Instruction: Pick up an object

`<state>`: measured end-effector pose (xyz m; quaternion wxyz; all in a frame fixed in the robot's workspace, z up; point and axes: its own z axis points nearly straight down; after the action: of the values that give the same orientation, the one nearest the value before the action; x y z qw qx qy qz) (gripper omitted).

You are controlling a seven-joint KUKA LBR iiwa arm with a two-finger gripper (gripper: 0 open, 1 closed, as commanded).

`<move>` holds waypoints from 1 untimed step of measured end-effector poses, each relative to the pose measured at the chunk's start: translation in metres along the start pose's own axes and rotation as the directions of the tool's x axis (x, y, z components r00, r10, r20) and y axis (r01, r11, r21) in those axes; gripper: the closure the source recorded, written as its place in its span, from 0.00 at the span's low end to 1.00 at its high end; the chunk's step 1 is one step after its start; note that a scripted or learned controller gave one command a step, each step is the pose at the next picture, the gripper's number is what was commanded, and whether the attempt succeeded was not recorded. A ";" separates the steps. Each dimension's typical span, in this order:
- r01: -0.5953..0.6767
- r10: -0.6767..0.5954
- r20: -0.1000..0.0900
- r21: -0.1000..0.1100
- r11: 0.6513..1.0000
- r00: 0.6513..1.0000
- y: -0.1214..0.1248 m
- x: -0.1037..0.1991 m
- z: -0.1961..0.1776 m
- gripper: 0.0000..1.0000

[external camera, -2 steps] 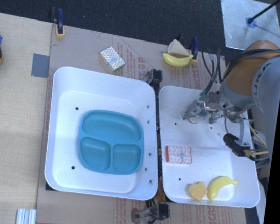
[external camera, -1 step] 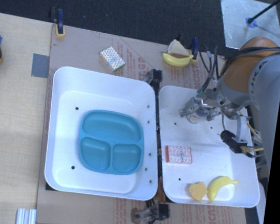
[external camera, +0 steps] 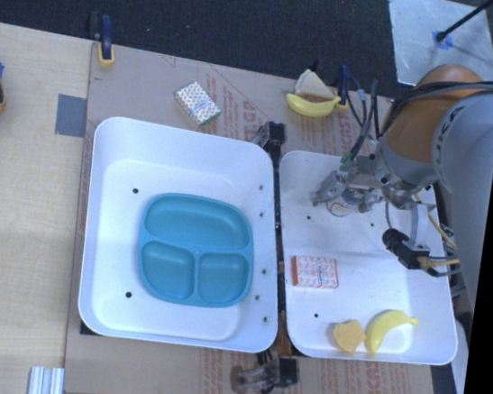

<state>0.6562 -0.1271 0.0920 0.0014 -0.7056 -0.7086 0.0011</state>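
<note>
No object is seen between the fingers of the end effector [external camera: 342, 194], which hangs low over the far part of the right bin [external camera: 425, 353], at the end of the grey arm [external camera: 474, 132] reaching in from the right; whether it is spread or pressed together cannot be told, as cables and metal parts blur together there. Three candidate objects are seen in that bin: a small red-and-white card packet [external camera: 314, 271] near the left wall, and, at the near edge, a yellow chunk [external camera: 347, 335] just beside a toy banana [external camera: 389, 329]. All three lie well apart from the end effector, toward the near side. The step in hand is judged to be the approach, with nothing yet grasped. For the next move, the end effector would need to be carried toward the near side, centred over one piece, and lowered. In the left bin [external camera: 107, 217] a blue divided plate [external camera: 195, 250] is seen. On the worktop [external camera: 5, 230] beyond the bins lie a second banana [external camera: 312, 104] and a small patterned box [external camera: 197, 102].
</note>
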 end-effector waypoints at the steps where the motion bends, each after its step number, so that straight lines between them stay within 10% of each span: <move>1: 0.000 0.000 0.002 -0.001 1.000 1.000 -0.044 0.025 -0.037 0.00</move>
<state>0.6124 -0.1023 0.1294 0.0007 -0.7056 -0.7086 0.0014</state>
